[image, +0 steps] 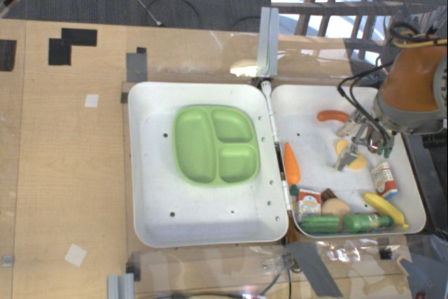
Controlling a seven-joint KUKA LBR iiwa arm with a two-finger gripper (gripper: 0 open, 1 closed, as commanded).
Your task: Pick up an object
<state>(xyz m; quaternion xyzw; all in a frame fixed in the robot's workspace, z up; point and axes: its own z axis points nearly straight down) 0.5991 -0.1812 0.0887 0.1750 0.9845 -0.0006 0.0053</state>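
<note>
One pincer (353, 147) low in the right bin (308, 105), over a yellow piece (348, 154).

Fingers splayed apart, tips at the yellow piece; nothing seen held between them. Just beside: red sausage (332, 116), small bottle (383, 178). Nearer the front wall: banana (385, 209), green bottle (367, 223), cucumber (320, 224). Carrot (291, 162) along the divider. Left bin (150, 171) holds a green divided plate (215, 144).
</note>
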